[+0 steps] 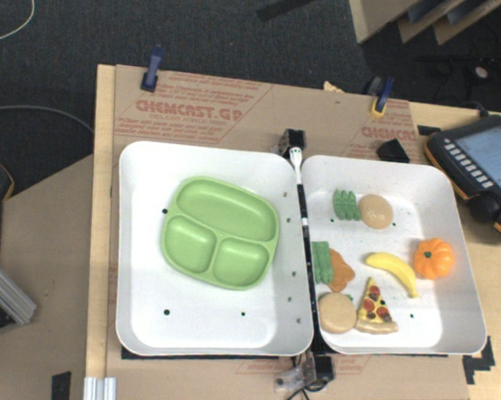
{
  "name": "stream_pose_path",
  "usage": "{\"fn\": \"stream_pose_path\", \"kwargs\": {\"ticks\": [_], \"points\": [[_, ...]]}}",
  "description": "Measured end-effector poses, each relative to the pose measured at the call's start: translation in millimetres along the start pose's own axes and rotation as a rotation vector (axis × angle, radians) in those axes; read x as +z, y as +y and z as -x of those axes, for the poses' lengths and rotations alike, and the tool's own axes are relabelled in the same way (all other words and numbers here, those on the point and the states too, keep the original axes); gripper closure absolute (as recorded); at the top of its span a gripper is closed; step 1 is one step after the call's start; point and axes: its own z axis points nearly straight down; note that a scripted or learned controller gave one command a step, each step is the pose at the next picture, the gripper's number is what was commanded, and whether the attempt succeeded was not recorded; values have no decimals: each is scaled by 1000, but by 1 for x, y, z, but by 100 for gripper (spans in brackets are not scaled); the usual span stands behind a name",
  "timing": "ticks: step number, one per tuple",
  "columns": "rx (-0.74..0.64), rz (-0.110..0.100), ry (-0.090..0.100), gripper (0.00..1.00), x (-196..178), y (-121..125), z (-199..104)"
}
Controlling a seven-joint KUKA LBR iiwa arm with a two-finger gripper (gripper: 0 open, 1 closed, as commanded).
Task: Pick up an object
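Gripper state: can't tell. Candidates sit in right bin [448, 330]: pumpkin [434, 258] at 3 o'clock, well apart from neighbours; banana [393, 272] centre. Pick the pumpkin, descend vertically, avoid the crowded pizza slice [374, 308] at 6.
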Motion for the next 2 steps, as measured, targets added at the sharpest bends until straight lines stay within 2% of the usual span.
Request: {"fn": "stream_pose_path", "kwargs": {"ticks": [1, 2], "points": [[-5, 22, -8, 100, -136, 0, -21], [2, -2, 0, 100, -66, -1, 1]]}}
